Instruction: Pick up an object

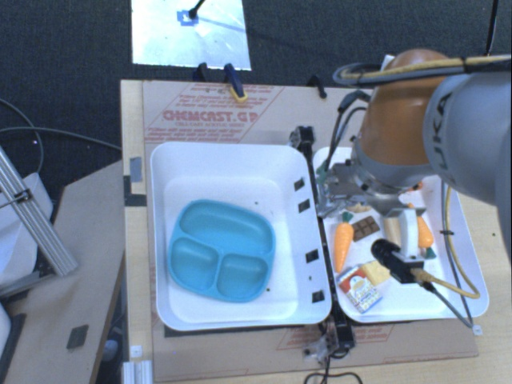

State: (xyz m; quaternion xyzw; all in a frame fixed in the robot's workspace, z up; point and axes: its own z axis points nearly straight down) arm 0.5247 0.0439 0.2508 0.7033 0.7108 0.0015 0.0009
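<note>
The things you can pick lie in the right bin (472, 274). A carrot (342, 246) is near its left wall, a brown chocolate piece (366, 228) is just beside the carrot's top, and a small colourful packet (362, 288) lies near the front wall. The print on the packet is too small to read. A second orange thing (425, 232) is partly covered, so you cannot tell what it is. The arm (448, 126) hides the back half of this bin. The end effector (344, 202) sits under the wrist, just above the carrot's green top, and you cannot tell whether it is apart or together. On the arm you read only "UKA", with the first letter cut off. The left bin (184, 166) holds a blue plate (220, 249) with three compartments. The brown sheet (216, 110) on the desk (88, 214) under the bins carries the red letters "CHEMCAST GP"; its smaller lines are not readable.
</note>
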